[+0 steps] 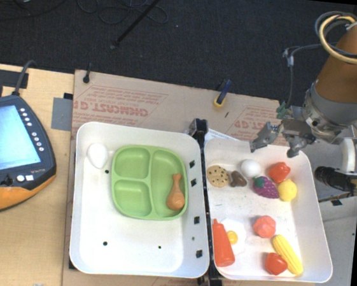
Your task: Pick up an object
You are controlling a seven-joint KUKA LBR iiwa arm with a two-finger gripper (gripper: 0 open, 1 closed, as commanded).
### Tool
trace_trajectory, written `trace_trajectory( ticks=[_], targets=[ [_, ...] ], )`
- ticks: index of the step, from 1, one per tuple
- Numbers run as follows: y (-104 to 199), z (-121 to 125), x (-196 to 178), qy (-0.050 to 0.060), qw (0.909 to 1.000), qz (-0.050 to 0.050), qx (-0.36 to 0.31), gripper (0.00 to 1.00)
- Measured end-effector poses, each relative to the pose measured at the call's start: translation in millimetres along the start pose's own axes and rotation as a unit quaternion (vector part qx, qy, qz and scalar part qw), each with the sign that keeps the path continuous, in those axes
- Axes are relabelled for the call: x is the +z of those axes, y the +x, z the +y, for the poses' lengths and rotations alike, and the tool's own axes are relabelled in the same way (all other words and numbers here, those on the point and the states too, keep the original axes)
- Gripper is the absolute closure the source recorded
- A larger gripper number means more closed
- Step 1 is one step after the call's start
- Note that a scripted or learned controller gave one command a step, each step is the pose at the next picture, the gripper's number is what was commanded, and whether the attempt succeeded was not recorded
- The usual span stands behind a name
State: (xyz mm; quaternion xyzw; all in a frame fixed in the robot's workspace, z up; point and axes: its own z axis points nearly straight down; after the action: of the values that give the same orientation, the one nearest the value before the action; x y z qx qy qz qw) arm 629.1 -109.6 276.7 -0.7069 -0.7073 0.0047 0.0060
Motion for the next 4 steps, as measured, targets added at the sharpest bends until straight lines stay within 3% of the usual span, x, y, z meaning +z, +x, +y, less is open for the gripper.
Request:
trace_trajectory(
  ticks=[1,4],
  targets=[
    [0,2,-8,-0.006,1.0,-0.001,-0.001,0.0],
    [-14,7,139,-0.004,1.0,-0.001,-0.001,0.0]
  ],
)
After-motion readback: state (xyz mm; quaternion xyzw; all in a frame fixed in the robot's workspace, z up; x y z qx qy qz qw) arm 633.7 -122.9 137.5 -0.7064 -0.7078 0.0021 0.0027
